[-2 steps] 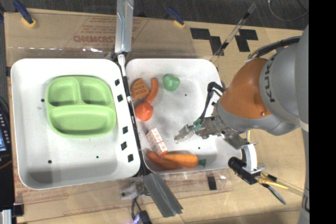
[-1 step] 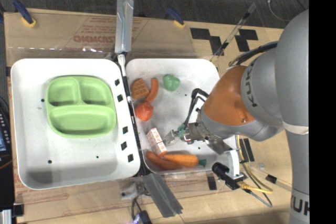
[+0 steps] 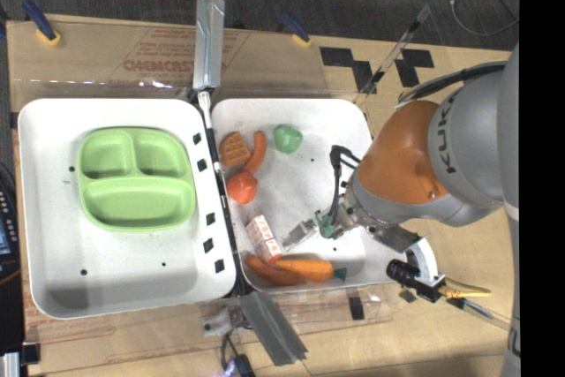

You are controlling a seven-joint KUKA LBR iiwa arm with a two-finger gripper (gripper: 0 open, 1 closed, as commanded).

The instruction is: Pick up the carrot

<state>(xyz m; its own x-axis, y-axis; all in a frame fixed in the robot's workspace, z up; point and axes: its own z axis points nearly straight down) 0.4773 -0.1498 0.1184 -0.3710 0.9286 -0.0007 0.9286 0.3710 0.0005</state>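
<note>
Two white bins [image 3: 35, 190] lying side by side, left holding one green tray [image 3: 137, 177]. Right bin holding one carrot [image 3: 305, 267] at near edge, two sausages [image 3: 257, 152]. Gripper [image 3: 305, 231] hanging just above carrot, jaws slightly parted, gripping nothing.

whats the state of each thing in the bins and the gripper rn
carrot: lying flat at the right bin's near edge, not gripped
sausage: lying by the divider
tomato: resting in the right bin
green plate: flat in the left bin
gripper: low over the right bin, above the carrot

grey arm [image 3: 481, 128] with rounded orange band [image 3: 402, 159], black "ku" lettering, perhaps a black cable at the wrist.
</note>
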